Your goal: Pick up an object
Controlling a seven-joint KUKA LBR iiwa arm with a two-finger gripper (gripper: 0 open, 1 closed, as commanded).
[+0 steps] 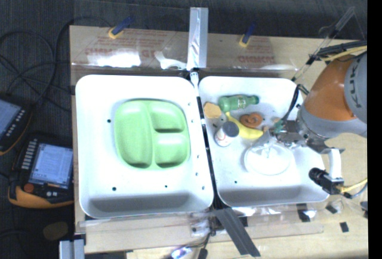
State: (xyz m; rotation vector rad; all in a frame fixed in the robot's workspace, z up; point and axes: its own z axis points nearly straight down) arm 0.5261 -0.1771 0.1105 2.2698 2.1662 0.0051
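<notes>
Handheld devices lie at the far left of the frame on dark carpet: a tablet [11, 123] cut off by the edge, and a teach pendant [48, 165] with a lit screen and orange underside, cables looping above them. On the tabletop [95, 43], the left bin [89, 192] holds a light green divided tray [152, 133], one long compartment at left and two smaller ones at right.

The right bin [239, 192] holds a cluster in its upper middle. A green bottle [237, 101] lies on its side, neck toward the right. Below it sit a tan rounded piece [211, 111], a yellow banana [248, 130] and a brown-orange item [252, 119] resting against the banana; what that item is cannot be made out. A small upright grey-topped object [226, 130] stands just left of the banana. Lower right of the cluster lies a clear, round lid-like disc [267, 160], nearly lost against the white floor.

The gripper [277, 132] hangs over the disc's upper rim, just right of the banana; whether it is parted or closed cannot be told, since dark wrist hardware blurs together there. The orange-banded arm [334, 99] is cut off at the right.
</notes>
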